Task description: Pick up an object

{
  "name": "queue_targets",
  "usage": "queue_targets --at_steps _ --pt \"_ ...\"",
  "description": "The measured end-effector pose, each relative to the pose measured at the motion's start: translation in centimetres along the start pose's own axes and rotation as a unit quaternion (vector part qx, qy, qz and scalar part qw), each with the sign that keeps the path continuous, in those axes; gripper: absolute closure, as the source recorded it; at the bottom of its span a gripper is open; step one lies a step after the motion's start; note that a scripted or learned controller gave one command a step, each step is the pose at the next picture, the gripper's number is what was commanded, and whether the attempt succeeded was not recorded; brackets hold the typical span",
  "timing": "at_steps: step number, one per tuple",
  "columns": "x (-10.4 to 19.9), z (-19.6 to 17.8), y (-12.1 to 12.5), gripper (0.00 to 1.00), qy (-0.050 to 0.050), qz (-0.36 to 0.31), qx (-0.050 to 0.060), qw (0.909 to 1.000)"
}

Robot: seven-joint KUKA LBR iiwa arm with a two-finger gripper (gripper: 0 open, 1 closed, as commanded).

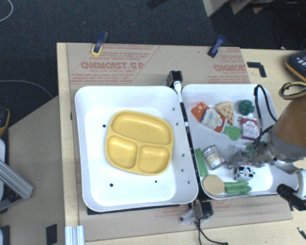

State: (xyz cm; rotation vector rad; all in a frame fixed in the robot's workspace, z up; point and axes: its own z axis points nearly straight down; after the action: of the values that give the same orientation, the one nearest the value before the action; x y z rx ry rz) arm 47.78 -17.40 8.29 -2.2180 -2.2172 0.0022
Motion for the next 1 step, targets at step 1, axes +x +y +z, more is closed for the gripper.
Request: queue_targets --at_steps 1 --pt "-0.1 -1.31 0.14 1.0 -0.002 0.001 -0.004 1.0"
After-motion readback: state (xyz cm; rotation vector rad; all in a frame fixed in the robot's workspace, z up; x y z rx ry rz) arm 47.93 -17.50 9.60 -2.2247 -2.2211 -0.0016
